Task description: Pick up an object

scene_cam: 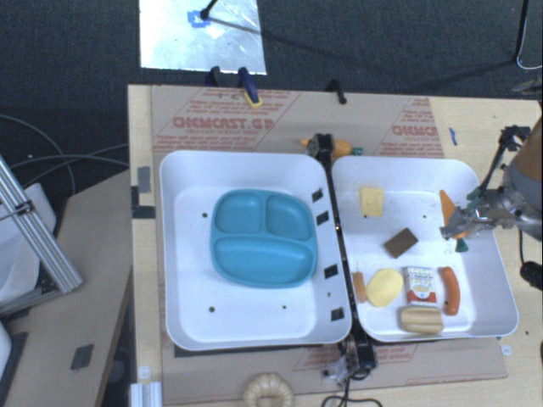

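In the right bin [475, 176] my gripper [456, 225] hangs low by the right wall. It is right over an orange carrot [446, 203] and hides the carrot's middle. The carrot's green end [461, 245] pokes out below the gripper. Other objects lie in the same bin: a yellow cheese block [371, 200], a brown piece [400, 242], a yellow lemon [383, 287], a small red and white box [420, 284], a sausage [450, 290] and a bread roll [421, 319].
The left bin [182, 253] holds a blue divided plate [261, 236]. A small orange item [359, 286] lies by the right bin's left wall. Black clips run along the divider [327, 219] between the bins. A ring-shaped object [270, 389] lies on the bench in front.
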Tool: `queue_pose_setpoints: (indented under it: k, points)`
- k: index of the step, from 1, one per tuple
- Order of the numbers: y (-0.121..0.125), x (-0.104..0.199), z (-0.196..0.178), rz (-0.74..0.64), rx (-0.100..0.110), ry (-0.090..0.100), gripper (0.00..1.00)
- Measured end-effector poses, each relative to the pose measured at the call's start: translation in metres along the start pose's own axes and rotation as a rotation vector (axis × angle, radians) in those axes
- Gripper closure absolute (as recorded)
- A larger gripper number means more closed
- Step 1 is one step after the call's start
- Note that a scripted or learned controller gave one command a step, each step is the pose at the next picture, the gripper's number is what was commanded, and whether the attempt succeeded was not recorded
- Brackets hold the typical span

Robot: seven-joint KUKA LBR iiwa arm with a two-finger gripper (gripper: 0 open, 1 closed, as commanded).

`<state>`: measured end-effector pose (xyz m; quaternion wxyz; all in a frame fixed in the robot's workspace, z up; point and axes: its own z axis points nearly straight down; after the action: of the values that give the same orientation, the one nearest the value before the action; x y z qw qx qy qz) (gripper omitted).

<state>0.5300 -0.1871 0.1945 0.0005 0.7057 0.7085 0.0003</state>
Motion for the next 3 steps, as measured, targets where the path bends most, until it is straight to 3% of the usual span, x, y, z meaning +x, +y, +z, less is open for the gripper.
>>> queue_pose_setpoints:
  k: [1, 3]
  points:
    - [0.001, 0.000, -0.030, -0.001, -0.001, 0.000, 1.00]
    - [-0.017, 0.107, -0.044, -0.005, 0.000, 0.002, 1.00]
